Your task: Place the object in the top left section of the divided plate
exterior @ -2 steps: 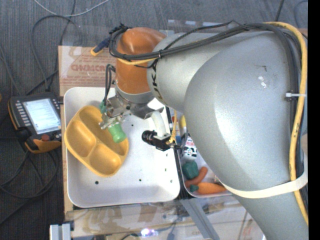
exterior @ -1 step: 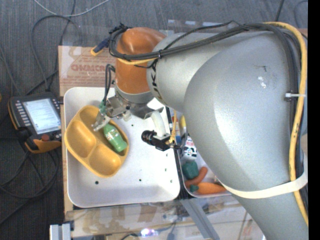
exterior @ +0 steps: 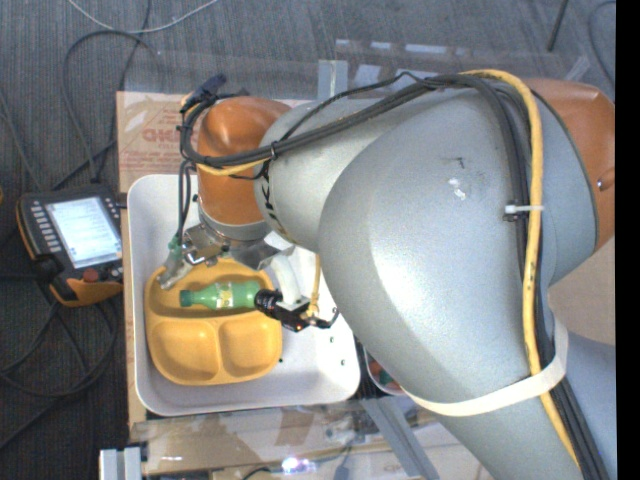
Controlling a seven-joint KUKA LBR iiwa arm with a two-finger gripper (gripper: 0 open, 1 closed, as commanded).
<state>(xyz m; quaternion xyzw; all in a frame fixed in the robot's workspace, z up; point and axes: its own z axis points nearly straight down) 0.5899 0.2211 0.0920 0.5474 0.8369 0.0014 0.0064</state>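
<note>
White bin (exterior: 145,268): yellow divided plate (exterior: 215,348) hugs left wall; green bottle (exterior: 220,295) across it; end effector (exterior: 215,253) grip unclear.

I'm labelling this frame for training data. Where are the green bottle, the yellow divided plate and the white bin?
green bottle (exterior: 222,295): camera view, middle of its body.
yellow divided plate (exterior: 215,353): camera view, bare lower sections.
white bin (exterior: 142,218): camera view, bare floor near its upper left corner.

**Bench and bins**

The bench (exterior: 150,128) carried a shallow white bin (exterior: 150,208) on its left part. In that bin, toward its near left, sat a yellow divided plate (exterior: 210,348). A green bottle (exterior: 220,295) lay on its side across the plate's far sections.
</note>
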